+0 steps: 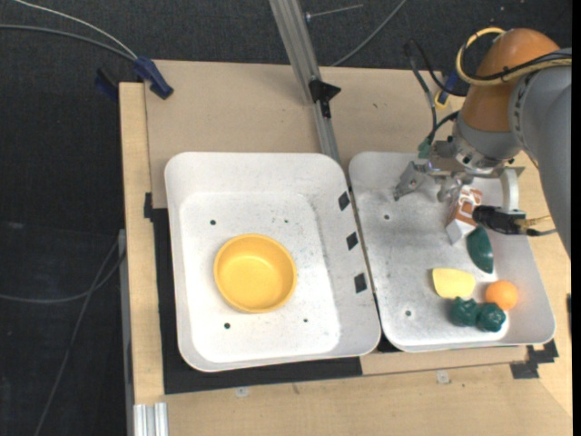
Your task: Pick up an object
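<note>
Working outward from the near rim of the right bin (545, 327): green piece (477, 314) just inside it, orange ball (500, 293) and yellow wedge (452, 282) just behind, dark green pod (480, 249) farther in, long axis near-to-far. Gripper (434, 182) hovers at the bin's far end; targets lie nearward and right of it. Fingers' state: cannot tell. Orange-white item (466, 209) under the wrist is half hidden.
</note>
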### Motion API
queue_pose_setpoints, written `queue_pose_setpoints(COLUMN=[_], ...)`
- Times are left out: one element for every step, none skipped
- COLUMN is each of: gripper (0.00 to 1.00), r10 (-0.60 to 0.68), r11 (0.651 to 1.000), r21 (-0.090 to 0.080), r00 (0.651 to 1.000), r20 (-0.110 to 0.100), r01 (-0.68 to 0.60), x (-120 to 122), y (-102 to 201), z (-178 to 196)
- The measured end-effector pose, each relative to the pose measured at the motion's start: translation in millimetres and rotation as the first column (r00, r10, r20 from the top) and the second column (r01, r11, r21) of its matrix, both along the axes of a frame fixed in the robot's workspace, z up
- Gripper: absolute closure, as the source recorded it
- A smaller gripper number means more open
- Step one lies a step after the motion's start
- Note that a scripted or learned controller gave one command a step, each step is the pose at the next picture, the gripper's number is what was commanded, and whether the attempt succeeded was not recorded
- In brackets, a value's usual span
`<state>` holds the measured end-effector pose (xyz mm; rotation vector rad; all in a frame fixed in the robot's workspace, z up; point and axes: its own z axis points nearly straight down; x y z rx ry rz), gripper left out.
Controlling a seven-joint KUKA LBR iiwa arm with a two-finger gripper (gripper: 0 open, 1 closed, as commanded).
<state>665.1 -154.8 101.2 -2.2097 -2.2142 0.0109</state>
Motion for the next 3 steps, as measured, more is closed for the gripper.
queue_pose_setpoints(gripper=[1.0, 1.0, 1.0], r10=[0.001, -0.001, -0.003], r11=[1.0, 1.0, 1.0], r21=[-0.001, -0.006, -0.006], r00=[1.0, 1.0, 1.0], r20=[0.01, 0.024, 0.024], r01=[-0.001, 0.001, 0.003], x=[2.8, 9.2, 0.7], y=[0.1, -7.1, -8.6], z=[17.9, 81.0, 138.1])
